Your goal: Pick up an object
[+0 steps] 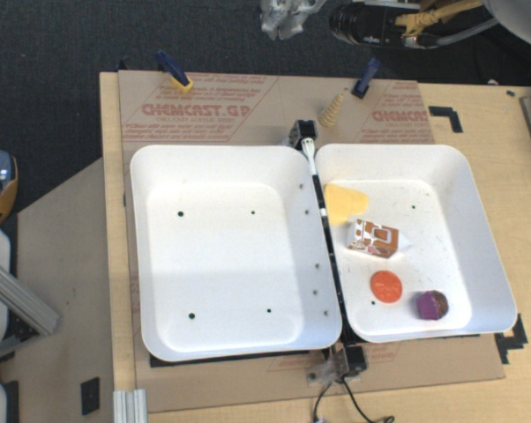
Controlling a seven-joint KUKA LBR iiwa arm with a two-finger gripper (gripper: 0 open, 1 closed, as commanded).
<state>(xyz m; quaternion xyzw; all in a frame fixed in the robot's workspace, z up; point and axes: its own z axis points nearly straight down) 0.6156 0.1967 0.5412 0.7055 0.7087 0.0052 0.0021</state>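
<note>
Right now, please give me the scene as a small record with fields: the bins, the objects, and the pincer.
left bin: white, shallow, no objects seen inside
right bin: white, shallow, holds four objects
yellow piece: by the right bin's left wall
brown and white box: middle of right bin
orange disc: lower part of right bin
purple object: right of the orange disc, apart from it
pincer: top of view, beyond the bins; state unclear

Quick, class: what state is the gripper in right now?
Gripper: up at the top of the view, beyond the bins; nothing seen in it; open or closed cannot be told.
</note>
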